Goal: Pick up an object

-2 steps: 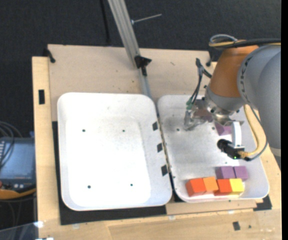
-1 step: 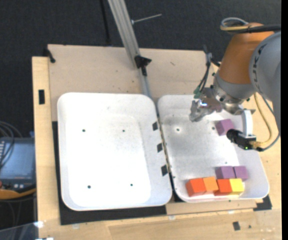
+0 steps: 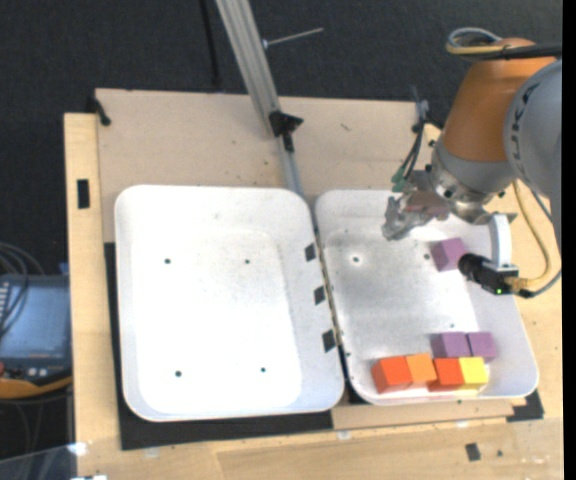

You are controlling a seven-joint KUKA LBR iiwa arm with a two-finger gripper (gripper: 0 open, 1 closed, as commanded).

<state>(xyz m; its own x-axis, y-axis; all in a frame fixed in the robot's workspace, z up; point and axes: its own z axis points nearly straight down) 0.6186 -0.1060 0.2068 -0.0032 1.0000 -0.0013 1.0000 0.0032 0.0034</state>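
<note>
Much of the gripper [image 3: 400, 218] is blurring into grey, so I cannot tell its state; it is hanging over the right bin [image 3: 368, 298], near a purple block [image 3: 448, 254]. Six more blocks, orange [image 3: 392, 372], yellow [image 3: 474, 371] and purple, are sitting along its near edge. Both bins are resting on a tan bench [image 3: 188, 138].

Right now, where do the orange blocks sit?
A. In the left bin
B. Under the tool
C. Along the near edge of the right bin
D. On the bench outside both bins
C: the orange blocks lie in a row with a yellow block along the near edge of the right bin.
</note>
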